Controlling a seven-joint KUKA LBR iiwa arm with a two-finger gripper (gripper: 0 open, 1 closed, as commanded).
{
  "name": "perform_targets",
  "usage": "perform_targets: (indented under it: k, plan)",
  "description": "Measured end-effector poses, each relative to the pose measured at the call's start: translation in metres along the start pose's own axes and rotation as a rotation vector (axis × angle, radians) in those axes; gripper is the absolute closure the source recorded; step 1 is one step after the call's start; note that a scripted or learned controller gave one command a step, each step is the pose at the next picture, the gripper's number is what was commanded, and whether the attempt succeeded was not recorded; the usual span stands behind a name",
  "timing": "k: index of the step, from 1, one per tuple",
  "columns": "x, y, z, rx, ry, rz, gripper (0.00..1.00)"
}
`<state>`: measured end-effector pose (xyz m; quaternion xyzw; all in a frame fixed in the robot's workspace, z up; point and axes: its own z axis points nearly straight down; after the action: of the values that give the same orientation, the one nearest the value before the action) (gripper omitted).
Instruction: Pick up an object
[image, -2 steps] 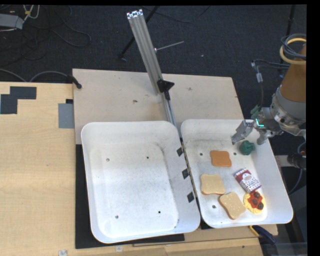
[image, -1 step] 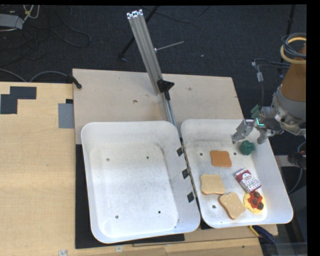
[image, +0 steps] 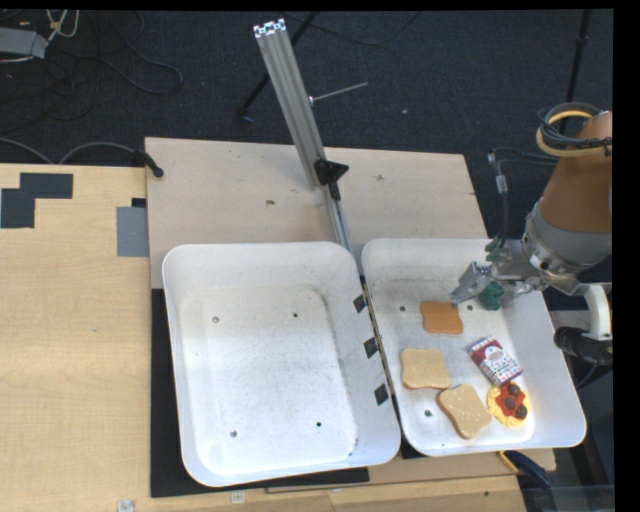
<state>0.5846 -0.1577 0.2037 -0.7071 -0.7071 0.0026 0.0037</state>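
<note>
Under the pincer (image: 480, 290), a half-hidden green object (image: 491, 295).

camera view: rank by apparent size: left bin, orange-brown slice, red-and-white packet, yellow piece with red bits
1. left bin
2. orange-brown slice
3-4. red-and-white packet and yellow piece with red bits: look alike, not ranked.

A dark carpeted floor (image: 420, 60) fills the twelve o'clock area, with loose black cables (image: 140, 45) trailing toward eleven. A pale wooden bench top (image: 400, 190) sits at centre, and a lighter wood-grain table (image: 70, 340) spreads toward nine. A slanted silver aluminium rail (image: 295, 100) rises toward twelve. Lighting is even.
</note>
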Motion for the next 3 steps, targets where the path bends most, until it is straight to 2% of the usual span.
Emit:
perform_targets:
  k: [1,2,3]
  plan:
    - [0.003,-0.007,0.046,-0.001,0.001,0.0,0.0]
    - [0.002,0.002,0.101,0.0,0.001,0.002,0.0]
    - [-0.001,0.002,0.088,-0.005,-0.001,0.008,1.0]
